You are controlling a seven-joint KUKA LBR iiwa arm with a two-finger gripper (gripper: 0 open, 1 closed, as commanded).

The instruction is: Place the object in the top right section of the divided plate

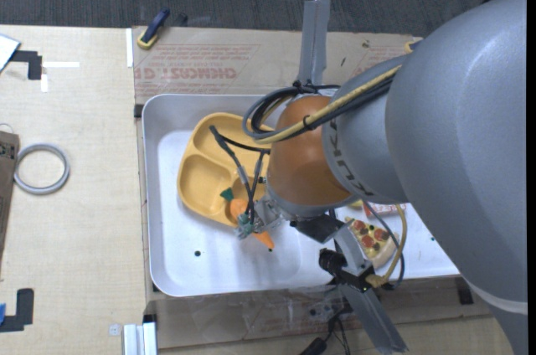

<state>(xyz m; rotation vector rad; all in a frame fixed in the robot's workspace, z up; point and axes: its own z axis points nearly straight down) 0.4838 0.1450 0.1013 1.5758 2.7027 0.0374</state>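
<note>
A grey tape ring [40,168] is seen on the wooden desk [75,261]. In the white bin [218,270], a smooth yellow divided plate [205,169] lies. At its lower right edge, an orange, carrot-like object [243,208] with a green top sits by the pincer [249,221]; its grip cannot be told.

Only readable text: red print on the cardboard sheet [219,64] behind the bin, upside down to the camera. The big line looks like "CHEMCAT" plus more letters cut off by the bin's rim. Smaller red lines above it are too small to read. No other labels or numbers legible.
</note>
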